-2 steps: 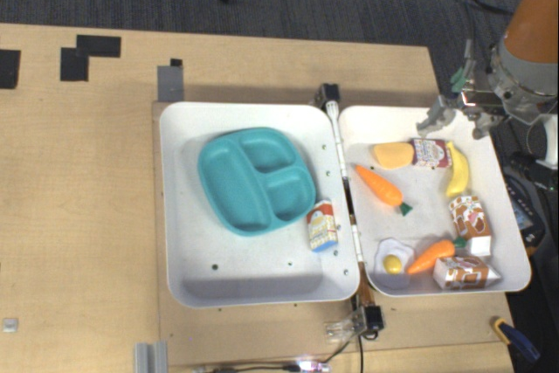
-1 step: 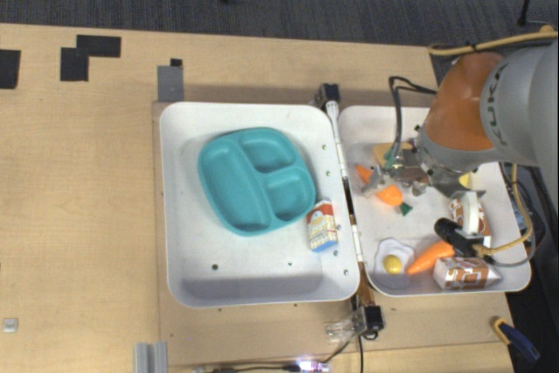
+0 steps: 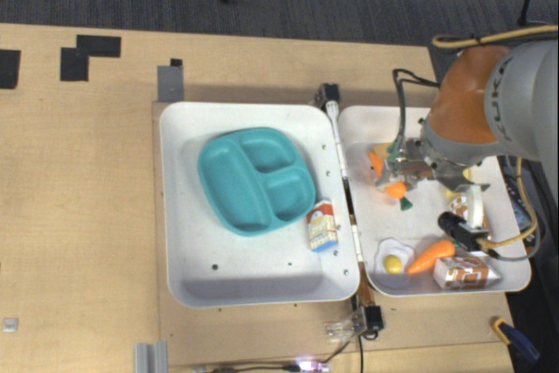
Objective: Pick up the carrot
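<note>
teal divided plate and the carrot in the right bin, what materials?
Teal plate: looks like moulded plastic, matte with a soft sheen and rounded compartment walls. Carrot: probably a plastic toy, with uniform orange colour and a smooth surface; too small to be sure.

Carrot (image 3: 432, 256): one item, orange, smooth, tapered. It lies flat in the lower right of the frame, on the floor of the right-hand bin (image 3: 362, 188) near that bin's lower edge. The body runs at a slant, the narrow tip pointing lower left and the thick end upper right. The tip sits just beside a fried egg toy (image 3: 394, 259); a brown carton (image 3: 466, 273) lies just beside it on the right.
</note>
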Controlling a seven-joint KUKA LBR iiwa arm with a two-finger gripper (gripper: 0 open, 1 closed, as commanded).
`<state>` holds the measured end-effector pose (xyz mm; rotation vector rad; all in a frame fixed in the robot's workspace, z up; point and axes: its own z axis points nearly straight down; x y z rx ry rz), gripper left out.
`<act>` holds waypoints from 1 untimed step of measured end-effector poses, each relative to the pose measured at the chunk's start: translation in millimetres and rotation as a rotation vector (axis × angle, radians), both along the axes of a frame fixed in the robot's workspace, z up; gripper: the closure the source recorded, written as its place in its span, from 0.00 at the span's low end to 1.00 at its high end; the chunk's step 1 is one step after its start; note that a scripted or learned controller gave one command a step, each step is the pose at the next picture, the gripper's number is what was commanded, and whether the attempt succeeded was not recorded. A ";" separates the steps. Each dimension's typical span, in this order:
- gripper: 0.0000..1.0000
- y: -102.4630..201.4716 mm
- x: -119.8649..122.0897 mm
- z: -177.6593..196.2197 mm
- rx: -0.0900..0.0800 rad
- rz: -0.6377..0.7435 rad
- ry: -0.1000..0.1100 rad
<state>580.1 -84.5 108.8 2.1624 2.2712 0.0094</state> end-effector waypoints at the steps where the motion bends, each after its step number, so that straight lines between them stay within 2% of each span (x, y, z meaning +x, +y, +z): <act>1: 1.00 77.7 -25.1 77.8 0.004 -0.187 0.002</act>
